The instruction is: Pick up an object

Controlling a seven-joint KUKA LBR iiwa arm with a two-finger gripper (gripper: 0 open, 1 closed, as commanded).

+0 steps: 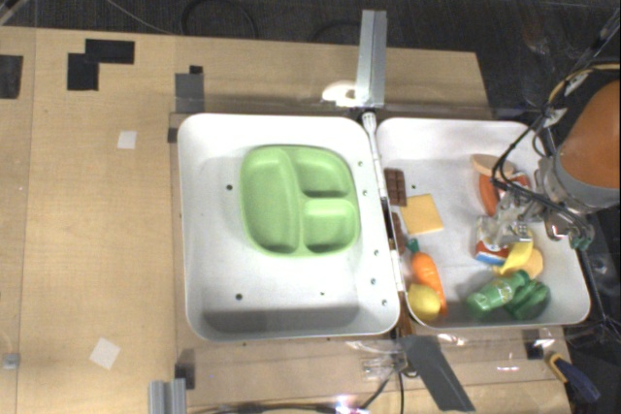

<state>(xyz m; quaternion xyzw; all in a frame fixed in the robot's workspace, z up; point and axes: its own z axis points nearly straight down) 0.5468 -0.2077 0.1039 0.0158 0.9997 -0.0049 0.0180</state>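
Arm [592, 145] reaches in from right, hand [503, 233] pointing down.

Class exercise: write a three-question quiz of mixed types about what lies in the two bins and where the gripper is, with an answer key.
1. True or false: the green tray lies in the right bin.
2. Multiple choice: the carrot lies nearest to which thing? A) the lemon B) the green tray C) the banana
3. Fill in: the gripper is over the ____ bin.

Key
1. False. It lies in the left bin.
2. A. The lemon is right below it in the view, by the divider.
3. Right. It hangs near the banana.
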